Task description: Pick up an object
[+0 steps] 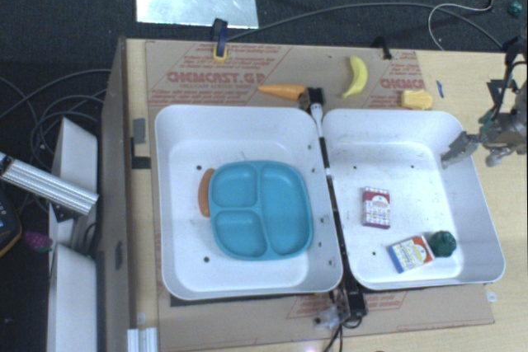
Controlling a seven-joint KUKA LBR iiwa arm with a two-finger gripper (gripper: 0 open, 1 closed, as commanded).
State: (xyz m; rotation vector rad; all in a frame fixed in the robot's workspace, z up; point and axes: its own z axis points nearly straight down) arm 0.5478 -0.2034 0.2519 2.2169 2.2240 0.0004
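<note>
The right bin holds a small red and white box, a blue and orange box and a dark green round object beside it. My gripper hangs over the right bin's far right rim, well above and to the right of the red and white box. Its two fingers stand apart, open, with nothing between them. In the left bin lies a blue divided plate with an orange sausage along its left edge.
Behind the bins on the cardboard lie a banana, a carrot and a yellow block. A black divider runs between the bins. Cables cross the dark floor at the back and left.
</note>
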